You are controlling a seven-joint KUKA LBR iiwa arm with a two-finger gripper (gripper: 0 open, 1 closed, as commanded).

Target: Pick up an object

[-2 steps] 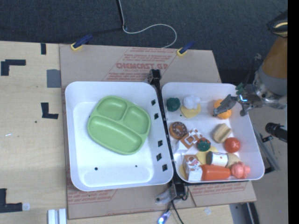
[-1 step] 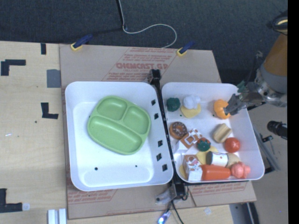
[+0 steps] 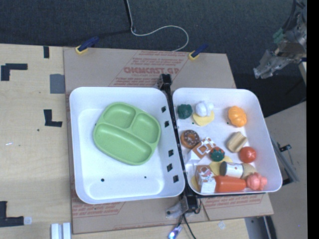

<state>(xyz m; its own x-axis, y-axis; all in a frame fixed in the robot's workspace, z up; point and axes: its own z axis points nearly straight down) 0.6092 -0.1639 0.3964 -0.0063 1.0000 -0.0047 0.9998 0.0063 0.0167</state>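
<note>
The right bin holds several toy foods: a dark green piece, a white and yellow egg-like piece, an orange pepper, a chocolate donut, a bread roll, a red tomato and an orange carrot. A pink piece lies in the near right corner. My gripper hangs at the view's upper right, outside the bins and beyond the right bin's far right corner, with nothing seen in it.
The left bin holds a light green divided plate. Both bins rest on a cardboard sheet clamped at the back. A white cable loops over the dark floor behind.
</note>
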